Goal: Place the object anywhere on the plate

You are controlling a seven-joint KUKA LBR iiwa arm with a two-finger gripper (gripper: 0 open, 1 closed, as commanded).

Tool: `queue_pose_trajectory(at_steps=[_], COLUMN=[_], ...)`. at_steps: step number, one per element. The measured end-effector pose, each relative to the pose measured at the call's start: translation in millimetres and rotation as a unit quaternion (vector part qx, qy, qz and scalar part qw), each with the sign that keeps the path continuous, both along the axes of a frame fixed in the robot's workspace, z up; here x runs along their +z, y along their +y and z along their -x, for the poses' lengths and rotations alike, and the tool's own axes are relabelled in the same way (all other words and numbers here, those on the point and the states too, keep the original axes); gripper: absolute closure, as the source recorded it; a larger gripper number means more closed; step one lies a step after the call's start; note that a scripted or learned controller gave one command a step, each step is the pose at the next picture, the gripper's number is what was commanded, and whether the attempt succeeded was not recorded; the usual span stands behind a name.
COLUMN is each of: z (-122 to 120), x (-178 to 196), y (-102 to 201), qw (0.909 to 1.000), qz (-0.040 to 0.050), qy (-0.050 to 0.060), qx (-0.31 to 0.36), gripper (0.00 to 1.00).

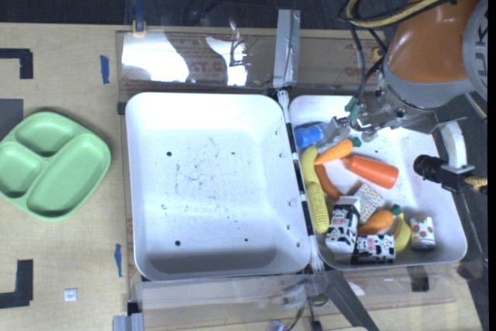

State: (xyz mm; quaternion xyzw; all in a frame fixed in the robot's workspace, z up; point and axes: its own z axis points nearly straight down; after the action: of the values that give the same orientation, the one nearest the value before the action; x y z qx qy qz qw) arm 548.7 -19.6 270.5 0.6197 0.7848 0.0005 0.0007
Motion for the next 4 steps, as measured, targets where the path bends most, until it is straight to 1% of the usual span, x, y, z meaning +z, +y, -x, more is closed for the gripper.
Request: queue_pose_trajectory(at_steps=[4], z=[0.0], x=[0.0], y=[-0.1], qw=[1.0], qz=[0.0], qy=[0.0], qx=[0.0], gripper=[0.0])
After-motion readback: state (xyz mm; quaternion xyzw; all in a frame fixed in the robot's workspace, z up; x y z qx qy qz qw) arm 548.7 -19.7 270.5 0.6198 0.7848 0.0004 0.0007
